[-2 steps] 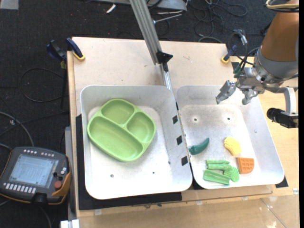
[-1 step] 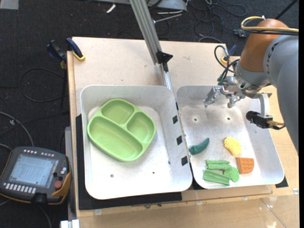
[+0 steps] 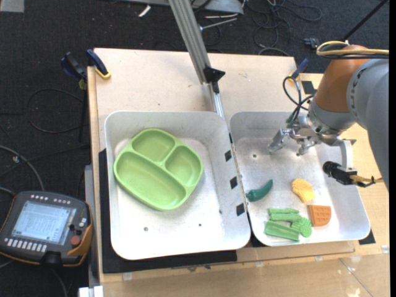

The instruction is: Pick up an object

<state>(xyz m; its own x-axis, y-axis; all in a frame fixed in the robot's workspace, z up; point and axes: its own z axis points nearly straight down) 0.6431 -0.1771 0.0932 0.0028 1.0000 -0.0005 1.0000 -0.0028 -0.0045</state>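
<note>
We see the hand (image 3: 286,140) spread apart, holding nothing, above the right bin (image 3: 362,218); we advise centring over 1 toy, the dark green pepper (image 3: 260,190), before descending.

One fixed camera looks down aslant on both bins (image 3: 117,166).

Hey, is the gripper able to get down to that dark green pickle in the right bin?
Probably yes. The gripper hangs over the right bin, and the dark green pickle lies apart from the other toys with nothing covering it.
</note>
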